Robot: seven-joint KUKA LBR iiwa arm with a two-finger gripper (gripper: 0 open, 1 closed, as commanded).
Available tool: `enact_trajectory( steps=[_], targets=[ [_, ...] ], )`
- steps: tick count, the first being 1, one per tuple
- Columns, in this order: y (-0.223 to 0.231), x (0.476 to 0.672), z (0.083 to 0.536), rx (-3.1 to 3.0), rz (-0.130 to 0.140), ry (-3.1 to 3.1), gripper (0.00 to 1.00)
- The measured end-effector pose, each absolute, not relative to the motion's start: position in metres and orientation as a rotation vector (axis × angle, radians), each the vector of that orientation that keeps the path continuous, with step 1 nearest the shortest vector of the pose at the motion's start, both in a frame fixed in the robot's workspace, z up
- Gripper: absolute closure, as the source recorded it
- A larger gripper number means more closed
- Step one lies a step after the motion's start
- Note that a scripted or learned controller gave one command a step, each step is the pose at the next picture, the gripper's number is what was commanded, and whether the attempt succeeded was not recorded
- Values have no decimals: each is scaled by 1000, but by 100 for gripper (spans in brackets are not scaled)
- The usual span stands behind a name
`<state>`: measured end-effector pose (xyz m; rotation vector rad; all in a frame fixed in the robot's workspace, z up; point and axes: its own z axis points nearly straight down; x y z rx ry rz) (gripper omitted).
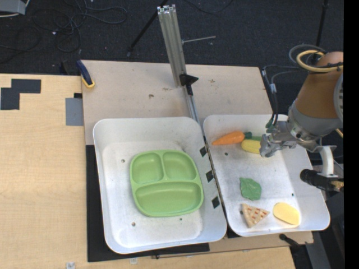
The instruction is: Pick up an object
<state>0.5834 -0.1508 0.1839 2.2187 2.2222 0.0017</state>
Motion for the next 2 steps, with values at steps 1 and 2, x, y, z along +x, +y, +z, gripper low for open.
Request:
enact_trajectory(
  steps=[1, 2],
  targets=[
    [-152, 584, 204, 2219, 1, 2222, 100],
    [-93, 588, 210, 2218, 1, 2229, 100]
  ],
)
